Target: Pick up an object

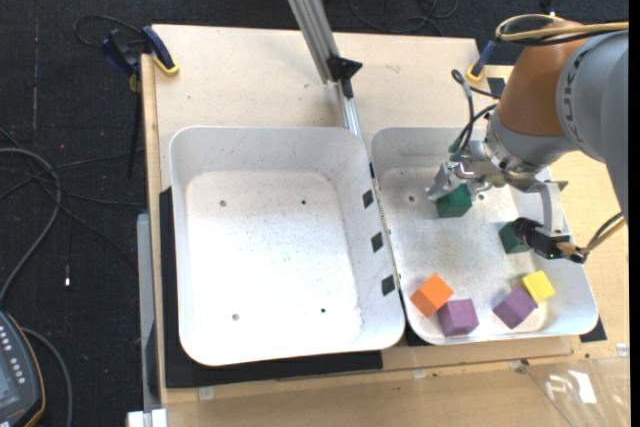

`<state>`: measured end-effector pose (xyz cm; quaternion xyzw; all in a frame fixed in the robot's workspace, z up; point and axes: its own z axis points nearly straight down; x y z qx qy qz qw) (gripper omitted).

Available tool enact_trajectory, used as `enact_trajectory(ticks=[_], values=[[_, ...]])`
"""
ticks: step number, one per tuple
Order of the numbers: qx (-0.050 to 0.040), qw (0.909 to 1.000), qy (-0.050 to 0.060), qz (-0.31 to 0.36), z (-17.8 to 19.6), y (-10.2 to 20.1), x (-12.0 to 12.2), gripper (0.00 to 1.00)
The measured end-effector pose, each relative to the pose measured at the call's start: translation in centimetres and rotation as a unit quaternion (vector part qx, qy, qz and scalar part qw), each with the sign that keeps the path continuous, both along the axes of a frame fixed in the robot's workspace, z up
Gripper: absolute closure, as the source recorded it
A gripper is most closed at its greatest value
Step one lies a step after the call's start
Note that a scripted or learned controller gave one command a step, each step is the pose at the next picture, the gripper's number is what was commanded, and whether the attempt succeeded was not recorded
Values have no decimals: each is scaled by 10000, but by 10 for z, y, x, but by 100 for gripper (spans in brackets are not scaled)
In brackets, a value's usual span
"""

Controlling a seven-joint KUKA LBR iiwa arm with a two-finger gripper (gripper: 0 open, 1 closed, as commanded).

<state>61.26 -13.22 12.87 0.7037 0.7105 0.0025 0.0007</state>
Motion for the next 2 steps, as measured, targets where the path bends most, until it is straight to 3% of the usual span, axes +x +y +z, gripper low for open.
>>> enact_trajectory(ticks=[1,2], values=[[-22,10000,-41,-15,94,25,63,100],[4,10000,40,0,65,109,51,100]])
